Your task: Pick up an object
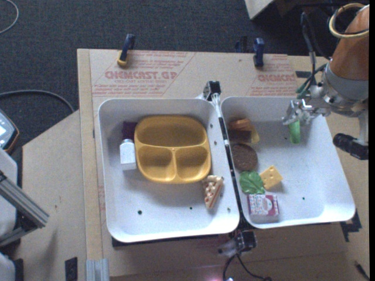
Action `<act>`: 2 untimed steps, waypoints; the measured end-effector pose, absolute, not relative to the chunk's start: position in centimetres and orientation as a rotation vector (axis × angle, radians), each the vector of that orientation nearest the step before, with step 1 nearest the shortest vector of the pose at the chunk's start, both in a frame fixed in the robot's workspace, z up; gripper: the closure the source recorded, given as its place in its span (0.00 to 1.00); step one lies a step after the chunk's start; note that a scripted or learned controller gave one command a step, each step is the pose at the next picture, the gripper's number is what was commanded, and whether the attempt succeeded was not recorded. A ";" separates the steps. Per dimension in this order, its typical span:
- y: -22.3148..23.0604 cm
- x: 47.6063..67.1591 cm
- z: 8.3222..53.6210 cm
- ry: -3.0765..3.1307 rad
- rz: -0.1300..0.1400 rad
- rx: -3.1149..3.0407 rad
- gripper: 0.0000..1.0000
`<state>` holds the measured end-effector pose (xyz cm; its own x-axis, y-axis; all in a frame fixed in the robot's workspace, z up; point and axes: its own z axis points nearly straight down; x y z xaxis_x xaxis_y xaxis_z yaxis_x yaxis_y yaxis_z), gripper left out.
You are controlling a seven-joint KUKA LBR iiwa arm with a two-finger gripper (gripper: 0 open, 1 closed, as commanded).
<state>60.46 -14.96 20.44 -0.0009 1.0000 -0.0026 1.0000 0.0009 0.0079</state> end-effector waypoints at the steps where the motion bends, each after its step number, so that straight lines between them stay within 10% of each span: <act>1: -15.0 60.6 22.7 2.218 0.005 2.216 1.00; 2: -10.1 61.9 23.4 2.226 0.006 2.213 1.00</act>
<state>61.95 -10.07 23.38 -0.0060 1.0000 0.0005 1.0000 0.0060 0.0050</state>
